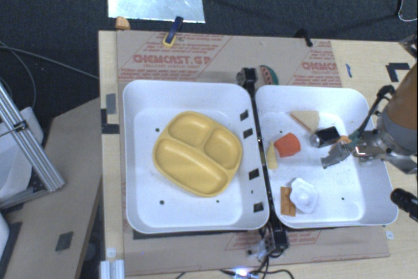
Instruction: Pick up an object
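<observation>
Hovering gripper, orange cup beside, tan wedge near, right bin

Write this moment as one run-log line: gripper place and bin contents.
gripper: in right bin, no object seen held | right bin: red block, tan wedge, white lump | left bin: yellow plate

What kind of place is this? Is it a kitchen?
Most likely a robot lab, not a kitchen: a robot arm reaches into the right bin, the left bin holds a yellow divided tray, and both sit on a work bench.
</observation>
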Robot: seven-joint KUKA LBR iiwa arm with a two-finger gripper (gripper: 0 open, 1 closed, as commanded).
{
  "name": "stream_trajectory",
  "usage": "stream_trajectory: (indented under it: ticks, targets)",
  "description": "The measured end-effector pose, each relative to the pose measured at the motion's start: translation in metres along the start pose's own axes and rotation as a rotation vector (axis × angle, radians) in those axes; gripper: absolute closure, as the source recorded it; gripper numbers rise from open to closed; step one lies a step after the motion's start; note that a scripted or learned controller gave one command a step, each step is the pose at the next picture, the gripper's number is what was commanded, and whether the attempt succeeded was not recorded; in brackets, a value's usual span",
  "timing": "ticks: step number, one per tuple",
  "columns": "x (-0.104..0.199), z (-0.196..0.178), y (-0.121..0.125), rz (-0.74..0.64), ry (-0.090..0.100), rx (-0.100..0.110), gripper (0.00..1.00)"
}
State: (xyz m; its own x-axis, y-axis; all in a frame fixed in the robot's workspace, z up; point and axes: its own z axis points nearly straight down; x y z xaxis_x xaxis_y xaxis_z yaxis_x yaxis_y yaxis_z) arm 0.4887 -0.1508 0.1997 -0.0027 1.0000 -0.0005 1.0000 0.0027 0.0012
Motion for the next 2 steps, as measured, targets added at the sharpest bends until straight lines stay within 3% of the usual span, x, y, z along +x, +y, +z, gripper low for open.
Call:
stream_trajectory:
  ticks: [2]
  targets:
    - [-0.049, -0.167, -0.001, 0.003, -0.005, -0.01, 0.0]
